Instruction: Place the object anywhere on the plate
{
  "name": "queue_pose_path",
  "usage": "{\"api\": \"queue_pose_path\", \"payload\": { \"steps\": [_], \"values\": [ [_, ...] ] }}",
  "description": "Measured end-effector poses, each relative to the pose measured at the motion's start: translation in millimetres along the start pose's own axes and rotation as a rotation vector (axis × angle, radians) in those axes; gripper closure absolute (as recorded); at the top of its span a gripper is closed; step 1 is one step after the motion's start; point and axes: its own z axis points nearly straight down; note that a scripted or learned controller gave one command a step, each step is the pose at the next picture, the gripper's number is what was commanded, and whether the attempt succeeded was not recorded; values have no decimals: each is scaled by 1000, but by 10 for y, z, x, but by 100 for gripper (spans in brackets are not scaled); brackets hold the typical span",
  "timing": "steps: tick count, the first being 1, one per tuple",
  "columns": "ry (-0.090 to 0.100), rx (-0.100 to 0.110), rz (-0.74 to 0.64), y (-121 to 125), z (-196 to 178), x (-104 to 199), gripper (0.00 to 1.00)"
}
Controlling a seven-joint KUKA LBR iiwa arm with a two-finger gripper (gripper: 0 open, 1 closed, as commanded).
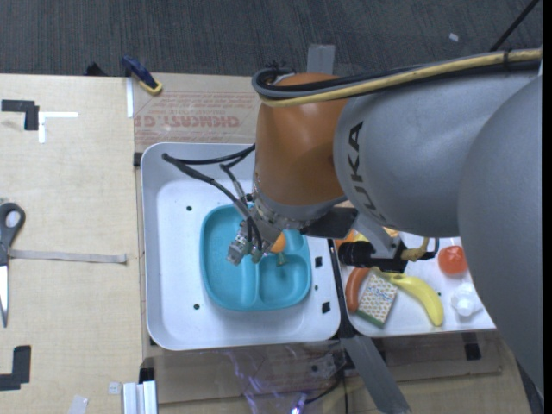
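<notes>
Hovering over the blue plate [226, 266], the gripper [242, 250] sits beside an orange object [278, 242], grip state unclear.

Plate [226, 270]: turquoise, divided into compartments, lying flat in the left white bin (toward its right half).
Object [278, 242]: small, orange, largely hidden by the arm; sits over the plate's upper right part (contact unclear).

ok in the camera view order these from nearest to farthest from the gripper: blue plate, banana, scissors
1. blue plate, directly under the gripper, in the left bin.
2. banana, in the right bin, on the view's right.
3. scissors, on the bench at the view's far left.
</notes>
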Motion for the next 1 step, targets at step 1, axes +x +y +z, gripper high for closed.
{"api": "queue_pose_path", "payload": {
  "steps": [1],
  "values": [
    [0,0,0,-2,1,-1,0]
  ]
}}
